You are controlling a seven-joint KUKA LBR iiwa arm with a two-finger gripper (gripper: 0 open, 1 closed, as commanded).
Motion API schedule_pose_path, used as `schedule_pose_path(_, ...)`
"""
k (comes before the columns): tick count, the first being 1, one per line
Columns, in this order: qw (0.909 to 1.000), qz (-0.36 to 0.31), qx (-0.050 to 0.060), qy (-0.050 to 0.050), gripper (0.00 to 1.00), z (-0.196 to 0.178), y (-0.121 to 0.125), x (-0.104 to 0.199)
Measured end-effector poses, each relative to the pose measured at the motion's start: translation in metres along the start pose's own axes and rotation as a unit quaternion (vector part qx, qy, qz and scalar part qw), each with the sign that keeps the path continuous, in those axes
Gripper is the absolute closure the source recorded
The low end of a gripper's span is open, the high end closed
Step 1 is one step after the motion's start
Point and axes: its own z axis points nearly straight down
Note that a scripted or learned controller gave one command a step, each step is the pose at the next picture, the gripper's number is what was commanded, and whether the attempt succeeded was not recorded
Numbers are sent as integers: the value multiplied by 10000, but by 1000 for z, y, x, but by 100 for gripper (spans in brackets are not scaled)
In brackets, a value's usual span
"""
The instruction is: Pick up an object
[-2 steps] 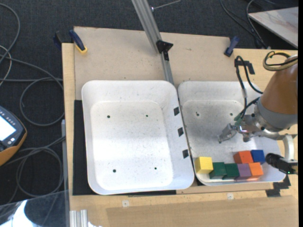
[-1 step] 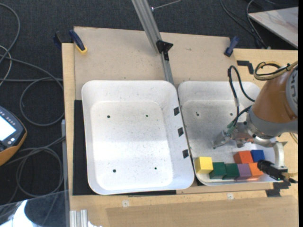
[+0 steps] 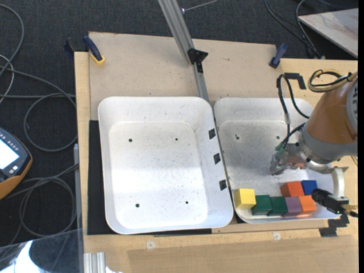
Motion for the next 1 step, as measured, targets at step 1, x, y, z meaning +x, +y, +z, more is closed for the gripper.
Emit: schedule_pose_path(1,10000,-13,-30,-15,100,-60,4,8)
